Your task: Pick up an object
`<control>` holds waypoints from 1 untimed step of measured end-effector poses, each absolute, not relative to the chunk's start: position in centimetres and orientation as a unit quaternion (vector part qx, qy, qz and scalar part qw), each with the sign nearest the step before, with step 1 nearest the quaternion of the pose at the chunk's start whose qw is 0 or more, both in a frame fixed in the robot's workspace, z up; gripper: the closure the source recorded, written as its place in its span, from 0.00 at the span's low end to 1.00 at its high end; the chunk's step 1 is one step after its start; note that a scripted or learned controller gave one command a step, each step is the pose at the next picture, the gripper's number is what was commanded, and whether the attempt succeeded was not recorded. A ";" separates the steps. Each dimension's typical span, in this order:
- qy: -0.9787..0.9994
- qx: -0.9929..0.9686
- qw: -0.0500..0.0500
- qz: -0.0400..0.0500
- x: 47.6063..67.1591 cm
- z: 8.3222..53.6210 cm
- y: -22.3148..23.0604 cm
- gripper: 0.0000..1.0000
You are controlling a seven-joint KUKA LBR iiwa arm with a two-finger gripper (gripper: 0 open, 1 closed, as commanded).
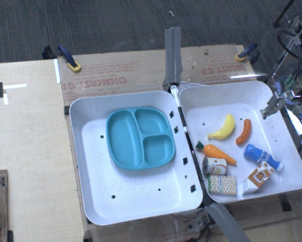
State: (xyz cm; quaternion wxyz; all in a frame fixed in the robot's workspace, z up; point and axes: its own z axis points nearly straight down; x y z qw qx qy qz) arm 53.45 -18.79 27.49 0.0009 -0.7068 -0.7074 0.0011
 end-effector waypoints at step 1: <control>-0.665 -0.747 0.001 0.001 53.6 11.9 -20.5 0.00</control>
